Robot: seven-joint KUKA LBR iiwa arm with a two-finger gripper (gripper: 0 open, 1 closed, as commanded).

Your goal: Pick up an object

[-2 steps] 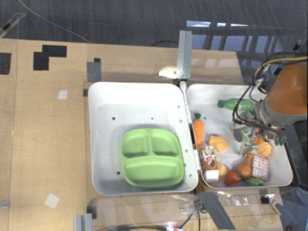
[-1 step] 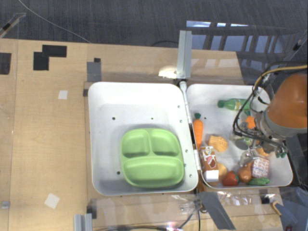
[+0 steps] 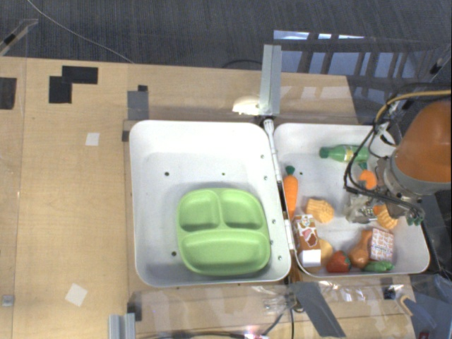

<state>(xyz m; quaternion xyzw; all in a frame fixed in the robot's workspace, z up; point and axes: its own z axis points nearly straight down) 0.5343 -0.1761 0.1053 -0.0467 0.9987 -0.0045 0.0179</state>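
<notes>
While the arm reaches in from the right:
hand: low in the right bin, can't tell its grip
toys: carrot by the divider, green bottle up top
left bin: green tray

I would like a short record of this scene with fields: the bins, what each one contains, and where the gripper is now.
left bin: shallow white bin holding a light green plastic tray with three compartments
right bin: shallow white bin holding small toy foods
items in right bin: orange toy carrot, green bottle, red toy tomato, yellow waffle-like piece, small printed carton
gripper: gripper low over the right side of the right bin
grasp: cannot tell
</notes>
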